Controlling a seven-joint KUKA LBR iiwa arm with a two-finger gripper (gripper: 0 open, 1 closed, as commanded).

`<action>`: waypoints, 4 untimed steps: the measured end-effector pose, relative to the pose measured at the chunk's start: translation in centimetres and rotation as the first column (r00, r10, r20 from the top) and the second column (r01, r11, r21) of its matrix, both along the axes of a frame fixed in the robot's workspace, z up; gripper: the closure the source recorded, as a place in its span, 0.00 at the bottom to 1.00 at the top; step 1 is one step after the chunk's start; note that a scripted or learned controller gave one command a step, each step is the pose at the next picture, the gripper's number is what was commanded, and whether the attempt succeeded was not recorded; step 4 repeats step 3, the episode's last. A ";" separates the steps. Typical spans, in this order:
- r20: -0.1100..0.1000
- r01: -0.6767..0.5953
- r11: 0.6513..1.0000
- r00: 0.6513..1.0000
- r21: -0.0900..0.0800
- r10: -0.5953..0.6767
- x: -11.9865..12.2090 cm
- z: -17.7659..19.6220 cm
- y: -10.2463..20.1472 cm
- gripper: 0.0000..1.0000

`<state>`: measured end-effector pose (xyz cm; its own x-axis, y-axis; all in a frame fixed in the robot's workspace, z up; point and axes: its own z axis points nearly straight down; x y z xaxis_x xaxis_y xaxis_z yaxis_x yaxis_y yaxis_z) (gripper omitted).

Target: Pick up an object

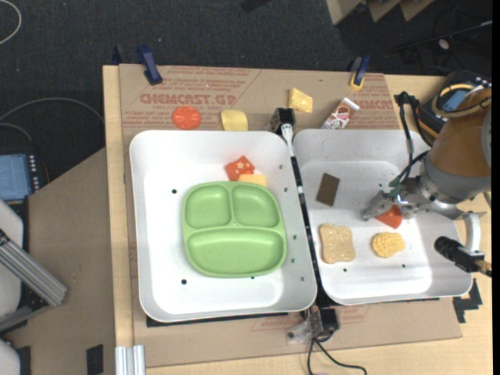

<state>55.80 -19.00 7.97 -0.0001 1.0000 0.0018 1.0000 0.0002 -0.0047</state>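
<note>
My gripper (pixel 386 206) is low inside the right bin (pixel 367 287), reached in from the right under the orange-banded wrist. A small red piece (pixel 390 219) lies just below the gripper, touching or nearly touching it. A round yellow cookie (pixel 388 245) sits right in front of the red piece. Left of the cookie lies a slice of toast (pixel 337 243), and a brown square (pixel 328 188) rests further back. Nothing can be seen lifted off the bin floor.
The left bin (pixel 156 272) holds a green divided plate (pixel 233 229), with a red block (pixel 240 167) and an orange piece (pixel 252 180) behind it. On the board behind the bins lie an orange disc (pixel 186 117), two yellow pieces (pixel 233 120) and a small carton (pixel 340 114).
</note>
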 end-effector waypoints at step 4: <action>0.009 -0.004 1.000 1.000 -0.002 0.004 -0.1 12.7 14.5 1.00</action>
